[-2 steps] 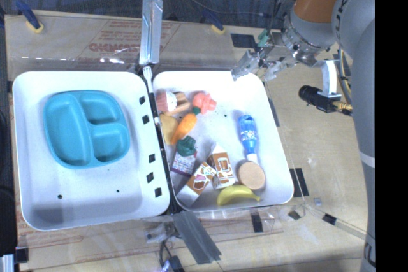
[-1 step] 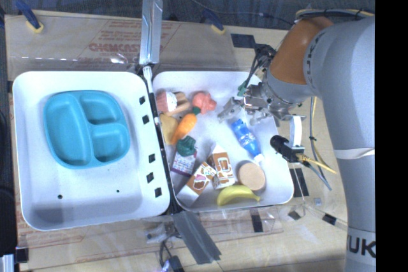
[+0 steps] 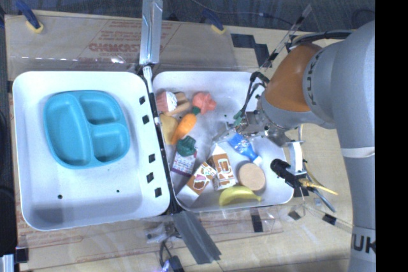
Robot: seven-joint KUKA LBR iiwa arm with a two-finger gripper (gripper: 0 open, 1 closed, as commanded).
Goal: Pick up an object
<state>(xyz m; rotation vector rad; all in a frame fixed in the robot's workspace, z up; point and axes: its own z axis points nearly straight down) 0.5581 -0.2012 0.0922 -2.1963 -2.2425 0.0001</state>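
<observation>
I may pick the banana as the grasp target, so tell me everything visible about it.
The banana is a yellow, curved piece, smooth and glossy like plastic toy fruit, whole and unpeeled. It lies flat on its side on the floor of the right bin, close to the near wall, its curve bowing toward that wall and its tips pointing left and right. A round tan disc lies right behind it, and a small brown-and-white carton sits at its left end; whether either touches it is unclear. The pincer is well away from it.
</observation>
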